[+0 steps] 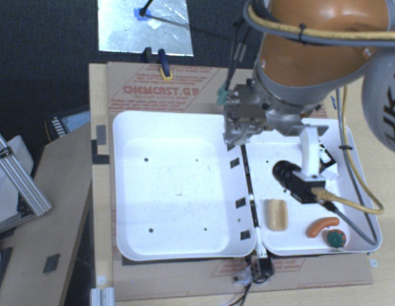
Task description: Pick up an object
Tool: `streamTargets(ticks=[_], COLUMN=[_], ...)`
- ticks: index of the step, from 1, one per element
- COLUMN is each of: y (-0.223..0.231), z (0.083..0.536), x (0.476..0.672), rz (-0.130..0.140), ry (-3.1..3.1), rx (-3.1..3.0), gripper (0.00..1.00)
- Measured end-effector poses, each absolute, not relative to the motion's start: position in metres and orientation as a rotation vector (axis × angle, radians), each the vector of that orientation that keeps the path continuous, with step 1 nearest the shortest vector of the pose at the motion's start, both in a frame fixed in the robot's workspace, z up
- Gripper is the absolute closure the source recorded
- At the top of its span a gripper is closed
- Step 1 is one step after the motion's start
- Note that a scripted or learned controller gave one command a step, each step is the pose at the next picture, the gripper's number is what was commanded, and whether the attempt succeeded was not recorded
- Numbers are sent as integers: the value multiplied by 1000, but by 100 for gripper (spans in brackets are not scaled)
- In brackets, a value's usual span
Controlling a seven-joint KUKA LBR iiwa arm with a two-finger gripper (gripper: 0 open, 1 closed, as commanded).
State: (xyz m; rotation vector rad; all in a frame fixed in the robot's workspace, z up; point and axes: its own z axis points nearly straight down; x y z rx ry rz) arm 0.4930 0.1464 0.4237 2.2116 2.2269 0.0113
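— Green ball [336,238] sits closest to us, in the near right corner of the right bin [268,164], with an orange sausage-shaped piece [321,225] just beside it, on its far left side. Which would you go for?
— Neither, I think. Those two crowd each other and the bin's wall, so a descent there risks a nudge rather than a grip. The tan block [277,214] lies apart from them, toward the left side of the same bin, with bare floor around it.
— And where is the gripper [237,136]?
— At the far end of the dividing rims [248,183] where the two bins meet, by the edge of the left bin [171,190], well apart from all three things. I see nothing held by it. Whether the claw is spread or clenched I cannot tell from this angle.
— So what does a good try need?
— My judgement: travel toward the near side and a little right until centred over the block. Be sure the claw is released before descending and line it across the block's narrower width. Go low to the floor, close, and lift straight up, keeping clear of the rims on the way
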Motion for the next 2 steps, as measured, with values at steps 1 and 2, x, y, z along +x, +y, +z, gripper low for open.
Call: streamTargets(ticks=[1,2], y=[68,126], z=[415,452], x=[487,500], rz=[1,10], ry=[2213,2229], rx=[2227,2210], gripper=[100,100])
